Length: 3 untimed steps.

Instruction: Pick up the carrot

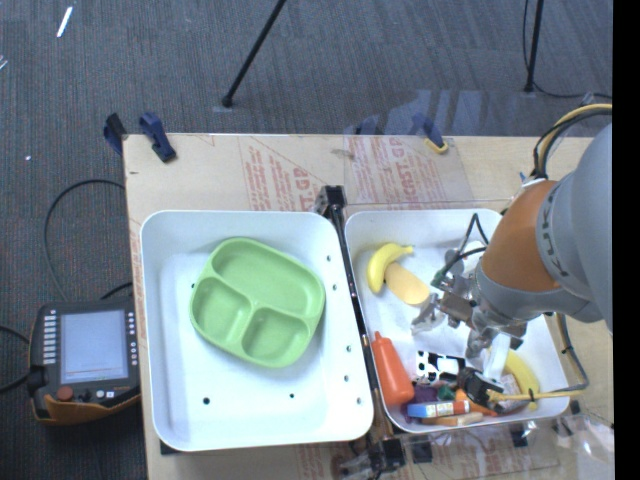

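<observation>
1. Above the right bin (pixel 500 218), the grey arm with its orange band, wrist bent down over the bin's middle
2. Gripper (pixel 478 353) low among the clutter; whether the fingers are open or closed cannot be told
3. Carrot (pixel 392 368) lying in the right bin near its left wall, left of the gripper and apart from it
4. Yellow banana (pixel 383 261) and pale fruit (pixel 407 284) touching, toward the bin's far side
5. In the left bin (pixel 160 268), a green divided plate (pixel 258 301)
</observation>
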Each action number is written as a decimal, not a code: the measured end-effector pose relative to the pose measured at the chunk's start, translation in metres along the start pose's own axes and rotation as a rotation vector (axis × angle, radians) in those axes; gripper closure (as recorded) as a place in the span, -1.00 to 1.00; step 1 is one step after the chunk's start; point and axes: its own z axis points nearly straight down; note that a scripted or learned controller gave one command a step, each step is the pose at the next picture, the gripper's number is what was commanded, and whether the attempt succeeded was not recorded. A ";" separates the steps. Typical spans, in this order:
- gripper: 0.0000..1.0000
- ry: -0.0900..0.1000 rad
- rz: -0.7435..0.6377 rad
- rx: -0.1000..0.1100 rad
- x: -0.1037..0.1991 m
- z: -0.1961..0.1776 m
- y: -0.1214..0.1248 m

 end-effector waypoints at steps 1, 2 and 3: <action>-1.00 0.004 0.054 -0.002 0.052 -0.001 0.032; -1.00 0.002 -0.043 -0.004 0.014 -0.001 -0.027; -1.00 0.002 -0.106 -0.006 0.047 -0.002 0.041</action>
